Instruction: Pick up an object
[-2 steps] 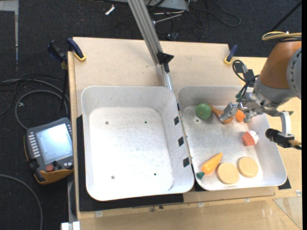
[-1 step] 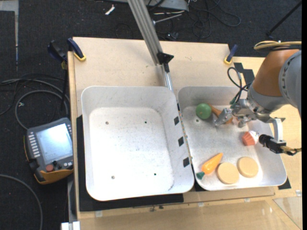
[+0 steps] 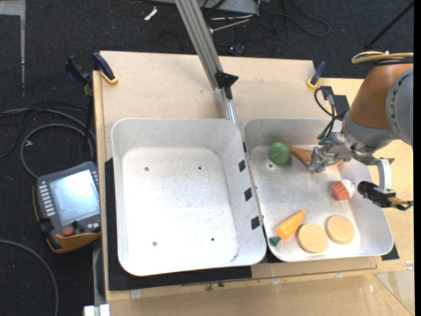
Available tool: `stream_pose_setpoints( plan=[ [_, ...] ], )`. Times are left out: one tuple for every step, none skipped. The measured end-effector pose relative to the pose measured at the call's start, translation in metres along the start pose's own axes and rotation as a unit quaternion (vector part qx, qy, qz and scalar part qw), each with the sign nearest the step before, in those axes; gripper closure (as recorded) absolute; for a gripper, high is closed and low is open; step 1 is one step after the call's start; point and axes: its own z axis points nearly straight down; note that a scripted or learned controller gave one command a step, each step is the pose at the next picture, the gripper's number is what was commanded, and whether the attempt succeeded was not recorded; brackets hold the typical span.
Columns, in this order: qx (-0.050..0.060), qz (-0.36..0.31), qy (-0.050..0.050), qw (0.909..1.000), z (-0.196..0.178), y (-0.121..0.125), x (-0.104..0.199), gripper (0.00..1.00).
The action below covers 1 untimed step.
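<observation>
The right bin (image 3: 289,252) holds a green ball (image 3: 279,153), an orange cone-shaped piece (image 3: 300,153), a small red and white piece (image 3: 341,189), an orange carrot (image 3: 290,224) and two tan round discs (image 3: 313,237) (image 3: 340,229). My gripper (image 3: 318,162) hangs low over the back of this bin, just right of the cone-shaped piece, and touches or covers its right end. The arm's grey and orange wrist (image 3: 378,110) reaches in from the right above it.
The left bin (image 3: 172,199) lies beside the right one, with a row of black clips (image 3: 248,193) on the shared rim. A metal pole (image 3: 200,35) slants down to the back of the bins. A teach pendant (image 3: 69,206) sits left of the bench.
</observation>
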Motion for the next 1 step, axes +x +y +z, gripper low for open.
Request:
stream_pose_setpoints(
  plan=[
    [-0.002,0.001,0.0,1.0,-0.0602,-0.0062,0.0015,1.0]
  ],
)
